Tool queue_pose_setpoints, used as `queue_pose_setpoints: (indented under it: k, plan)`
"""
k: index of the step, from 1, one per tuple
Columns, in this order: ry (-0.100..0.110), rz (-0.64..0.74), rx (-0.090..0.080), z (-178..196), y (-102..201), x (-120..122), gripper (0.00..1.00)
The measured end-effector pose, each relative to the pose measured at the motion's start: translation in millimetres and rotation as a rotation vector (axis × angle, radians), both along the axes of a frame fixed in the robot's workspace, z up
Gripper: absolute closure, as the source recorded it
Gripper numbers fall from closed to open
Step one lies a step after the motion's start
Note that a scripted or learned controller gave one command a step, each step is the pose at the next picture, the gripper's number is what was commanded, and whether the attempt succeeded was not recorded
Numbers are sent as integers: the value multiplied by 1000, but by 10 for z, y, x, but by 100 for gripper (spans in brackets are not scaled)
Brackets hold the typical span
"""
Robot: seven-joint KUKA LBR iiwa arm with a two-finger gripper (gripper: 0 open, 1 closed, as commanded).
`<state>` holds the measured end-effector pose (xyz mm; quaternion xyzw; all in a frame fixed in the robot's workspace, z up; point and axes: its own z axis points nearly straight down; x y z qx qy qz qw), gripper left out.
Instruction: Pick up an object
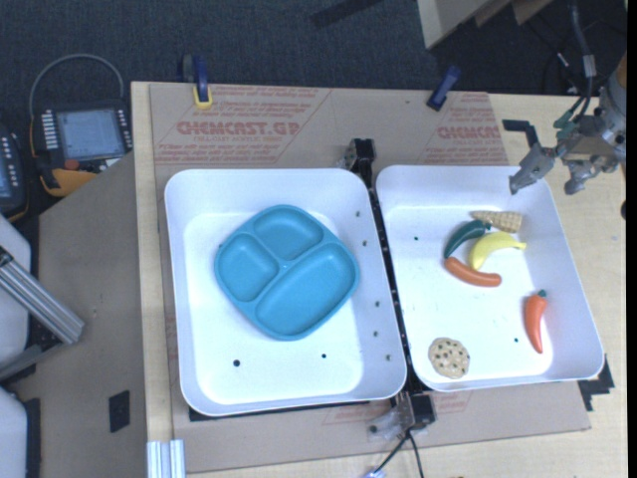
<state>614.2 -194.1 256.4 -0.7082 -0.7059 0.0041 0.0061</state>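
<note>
My gripper (550,177) hangs over the far right corner of the right bin (418,207), open, with nothing between its fingers. In that bin lies a small heap: a yellow banana (496,250), a green piece (463,237) and a tan wafer (498,219), just below and left of the gripper. A red sausage (473,273) touches the heap's near side. An orange carrot (535,320) lies near the bin's right wall. A round cookie (449,357) sits at the bin's near edge.
The left bin (189,217) holds a blue divided plate (287,270). Clamps (202,80) stand at the bench's far edge. A tablet with a cable (88,132) rests off the bench at the left.
</note>
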Motion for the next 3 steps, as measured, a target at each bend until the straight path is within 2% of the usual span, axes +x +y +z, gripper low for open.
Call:
queue_pose_setpoints:
  k: [1,3]
  plan:
    - [-14,4,-3,83,9,24,0]
    - [-10,3,-2,-957,-187,67,0]
